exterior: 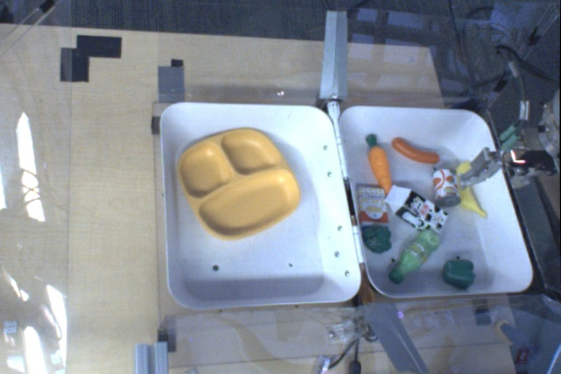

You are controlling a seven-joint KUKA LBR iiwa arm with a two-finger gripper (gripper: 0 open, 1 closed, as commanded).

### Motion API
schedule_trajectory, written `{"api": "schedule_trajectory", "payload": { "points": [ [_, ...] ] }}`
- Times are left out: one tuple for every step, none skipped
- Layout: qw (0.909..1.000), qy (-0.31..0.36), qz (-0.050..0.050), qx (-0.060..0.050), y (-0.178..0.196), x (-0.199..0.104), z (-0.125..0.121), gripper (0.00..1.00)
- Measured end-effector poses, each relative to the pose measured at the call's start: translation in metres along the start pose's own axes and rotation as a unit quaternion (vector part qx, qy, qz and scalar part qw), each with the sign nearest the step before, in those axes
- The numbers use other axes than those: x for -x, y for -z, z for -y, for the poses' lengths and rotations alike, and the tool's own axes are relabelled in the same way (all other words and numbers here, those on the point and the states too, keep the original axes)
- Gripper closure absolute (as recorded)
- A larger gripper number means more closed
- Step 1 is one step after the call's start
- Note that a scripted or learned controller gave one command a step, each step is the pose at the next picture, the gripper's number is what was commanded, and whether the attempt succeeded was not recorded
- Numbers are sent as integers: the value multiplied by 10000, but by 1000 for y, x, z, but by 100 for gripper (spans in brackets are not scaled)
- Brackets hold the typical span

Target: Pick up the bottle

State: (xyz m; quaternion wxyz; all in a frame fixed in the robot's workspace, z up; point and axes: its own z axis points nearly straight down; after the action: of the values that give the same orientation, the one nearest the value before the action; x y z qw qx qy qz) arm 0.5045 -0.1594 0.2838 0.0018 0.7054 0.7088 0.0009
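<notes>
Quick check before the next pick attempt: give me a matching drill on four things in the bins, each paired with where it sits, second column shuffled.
Things:
1. green bottle
2. yellow divided plate
3. carrot
4. green pepper

Places:
A. far end of the right bin, near the divider
B. left bin
C. near right corner of the right bin
D. near edge of the right bin, lying tilted, left of the pepper

Pairs: 1-D, 2-B, 3-A, 4-C
</notes>
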Motion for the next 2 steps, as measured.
{"api": "schedule_trajectory", "payload": {
  "points": [
    [9984, -558, -5, -5, -87, -57, 17, 0],
    [9855, -1698, -10, -11, -106, -69, 9, 0]
  ]
}}
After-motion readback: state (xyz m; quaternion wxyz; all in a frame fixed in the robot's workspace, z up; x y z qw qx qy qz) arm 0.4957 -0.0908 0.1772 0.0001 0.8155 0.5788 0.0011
